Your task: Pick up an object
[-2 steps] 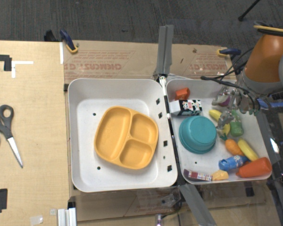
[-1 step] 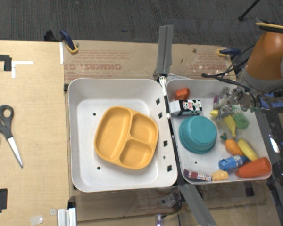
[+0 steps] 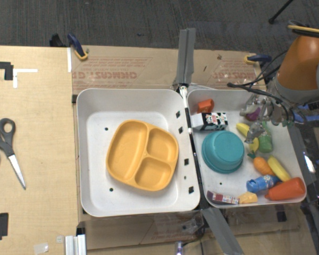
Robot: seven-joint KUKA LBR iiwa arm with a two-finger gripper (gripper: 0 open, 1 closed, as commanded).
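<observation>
The gripper (image 3: 253,127) is seen low over the crowded right bin (image 3: 299,158), jaw state impossible to tell; a green toy (image 3: 265,142) is crowded by neighbours, so a clean pick may be spoiled.

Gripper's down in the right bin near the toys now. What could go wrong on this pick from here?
The gripper sits over tightly packed items: a green piece, yellow piece and the teal bowl close by. It may pinch two at once, or nudge one aside and close on nothing. Whether its fingers grip anything can't be told.
</observation>
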